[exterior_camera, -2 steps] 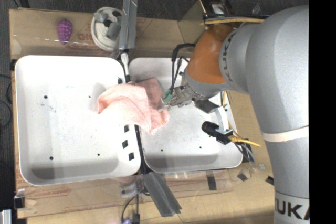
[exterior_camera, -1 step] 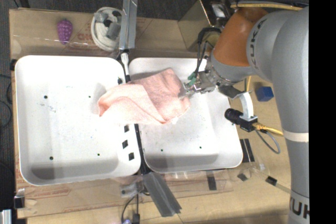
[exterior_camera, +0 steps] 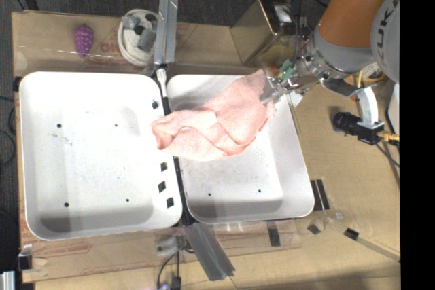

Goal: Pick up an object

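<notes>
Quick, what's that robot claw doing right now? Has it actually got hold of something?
Gripper: closed on the upper right corner of the pink cloth, which trails from it across the right bin and over the divider.

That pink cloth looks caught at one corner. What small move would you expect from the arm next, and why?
Probably a short lift straight up. The pincer sits at the cloth's upper right corner, which is drawn up toward it, while the rest sags across the right bin and over the divider. Rising would show whether the grip holds.
</notes>
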Motion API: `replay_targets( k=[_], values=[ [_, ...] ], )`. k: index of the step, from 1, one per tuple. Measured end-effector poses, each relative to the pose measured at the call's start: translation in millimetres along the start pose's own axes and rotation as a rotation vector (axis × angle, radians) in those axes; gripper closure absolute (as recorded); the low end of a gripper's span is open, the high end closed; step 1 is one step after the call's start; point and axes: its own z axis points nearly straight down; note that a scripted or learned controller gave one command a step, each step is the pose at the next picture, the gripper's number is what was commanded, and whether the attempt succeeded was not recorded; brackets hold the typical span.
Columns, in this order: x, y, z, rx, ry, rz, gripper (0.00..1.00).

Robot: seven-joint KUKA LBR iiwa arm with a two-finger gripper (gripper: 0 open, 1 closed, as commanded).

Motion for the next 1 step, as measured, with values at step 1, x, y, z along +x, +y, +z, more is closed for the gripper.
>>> replay_targets(
  k=[1],
  values=[
    [-43.7, 2.4, 83.3, 0.004, 0.002, -0.116, 1.0]
  ],
)
